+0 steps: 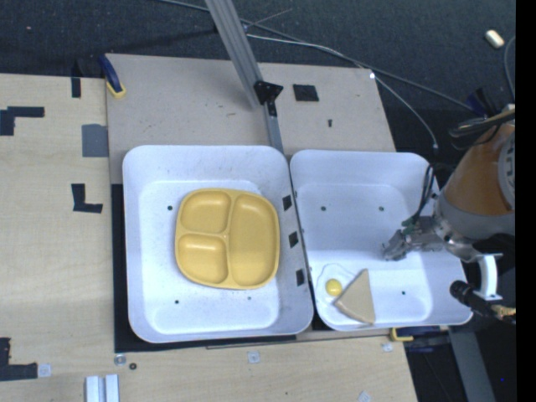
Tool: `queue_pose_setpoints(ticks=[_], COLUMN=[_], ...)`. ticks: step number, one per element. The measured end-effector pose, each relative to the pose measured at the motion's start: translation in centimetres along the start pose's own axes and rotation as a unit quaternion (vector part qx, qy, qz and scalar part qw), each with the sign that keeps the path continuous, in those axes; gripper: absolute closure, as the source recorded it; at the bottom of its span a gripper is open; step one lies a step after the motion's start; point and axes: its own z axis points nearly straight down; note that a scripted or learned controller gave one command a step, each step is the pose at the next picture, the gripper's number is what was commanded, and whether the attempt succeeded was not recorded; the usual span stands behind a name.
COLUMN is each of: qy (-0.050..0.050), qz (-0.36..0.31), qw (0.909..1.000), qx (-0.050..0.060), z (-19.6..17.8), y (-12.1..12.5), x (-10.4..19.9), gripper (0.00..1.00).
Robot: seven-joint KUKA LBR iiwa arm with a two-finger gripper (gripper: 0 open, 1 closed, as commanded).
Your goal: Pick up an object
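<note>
At the near edge of the right bin (pixel 360 167) we see a tan wedge-shaped piece (pixel 358 298) lying flat on the floor, with a small yellow ball (pixel 333 288) touching its left side on a pale round patch. Both sit in the near left corner of that bin. A little farther in and to the right, the gripper (pixel 400 245) hangs low over the bin floor, near its right wall, apart from the wedge and the ball; we cannot tell how it stands, as it is a small dark blur. Above it rises the arm (pixel 479 187) with its orange band. In the left bin (pixel 142 224) lies a yellow compartment plate (pixel 227 238), roughly centred, three sections showing.
</note>
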Motion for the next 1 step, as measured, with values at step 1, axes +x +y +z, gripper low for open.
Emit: queue_pose_setpoints(ticks=[1], qy=[0.001], qz=[0.000], qw=[1.0000], qx=[0.002], z=[-5.32], y=[-0.94], x=[0.06], gripper=[1.00])
